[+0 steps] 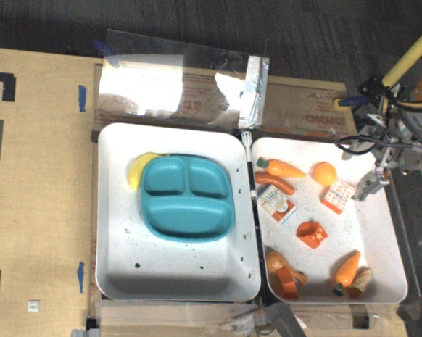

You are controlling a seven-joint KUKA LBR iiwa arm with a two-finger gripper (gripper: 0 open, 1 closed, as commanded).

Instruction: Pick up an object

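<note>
1. White plastic formed both shallow bins on the tan desk (28,186): the left bin (109,265) and the right bin (390,244) sat side by side, their inner rims touching.
2. A teal divided plate (187,197) lay in the left bin, with a yellow object (137,167) showing from under its upper-left edge.
3. The gripper (373,186) hung at the upper-right corner of the right bin, just above the bin's floor, with dark cables bunched over it.
4. Whether its fingers were spread or pressed together could not be told from this view; nothing showed between them.
5. The small red-and-white carton (337,196) lay nearest, just left of the gripper and apart from it.
6. An orange ball (324,172) sat up and to the left of that carton, near the bin's top rim.
7. A carrot (284,168) and a red sausage (275,182) lay close together along the upper-left corner of the right bin.
8. A second small printed carton (276,203) lay just below the sausage.
9. A red cup-like piece (311,234) lay near the middle of the bin, well apart from the gripper.
10. A second carrot (346,269) lay tilted near the bottom right, touching a brown, potato-like lump (361,280).
11. A brown and orange cluster (283,273) sat at the bottom-left corner.
12. A clear plastic sheet (181,89) stood behind the left bin.
</note>
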